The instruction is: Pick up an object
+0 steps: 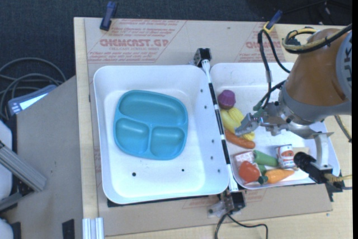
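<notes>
The right bin (246,76) holds several toy foods. A purple plum (226,99) lies near the divider, with a yellow piece (232,117) just below it and an orange carrot (240,141) under that. Toward the front lie a red piece (249,171), a green piece (264,158), a small can (286,155) and a second orange carrot (278,176). My gripper (247,126) reaches in from the right and sits low over the yellow piece's right edge, just above the carrot. Nothing can be made out in its grasp.
The left bin (106,120) holds a blue divided plate (150,124). A black-clipped divider (215,120) runs between the bins. The arm's orange band (316,70) and cables cover the right bin's far right side. A black part (306,164) overhangs the front right corner.
</notes>
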Tool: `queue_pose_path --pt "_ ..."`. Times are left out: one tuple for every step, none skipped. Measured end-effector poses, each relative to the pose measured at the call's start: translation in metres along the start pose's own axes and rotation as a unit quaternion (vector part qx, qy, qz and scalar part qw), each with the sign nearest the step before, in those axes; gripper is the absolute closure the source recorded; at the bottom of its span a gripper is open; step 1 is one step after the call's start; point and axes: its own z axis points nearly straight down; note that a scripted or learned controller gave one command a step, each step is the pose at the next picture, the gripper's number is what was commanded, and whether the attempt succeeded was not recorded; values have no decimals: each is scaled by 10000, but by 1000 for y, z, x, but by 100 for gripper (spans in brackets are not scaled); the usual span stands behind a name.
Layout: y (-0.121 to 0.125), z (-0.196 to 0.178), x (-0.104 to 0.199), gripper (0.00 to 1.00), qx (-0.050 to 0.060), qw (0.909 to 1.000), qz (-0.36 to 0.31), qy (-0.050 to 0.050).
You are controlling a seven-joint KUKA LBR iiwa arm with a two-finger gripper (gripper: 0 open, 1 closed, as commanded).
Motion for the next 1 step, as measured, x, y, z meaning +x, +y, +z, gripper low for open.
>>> queue_pose_path --pt "-3 41 -38 0 -2 10000 -2 1"
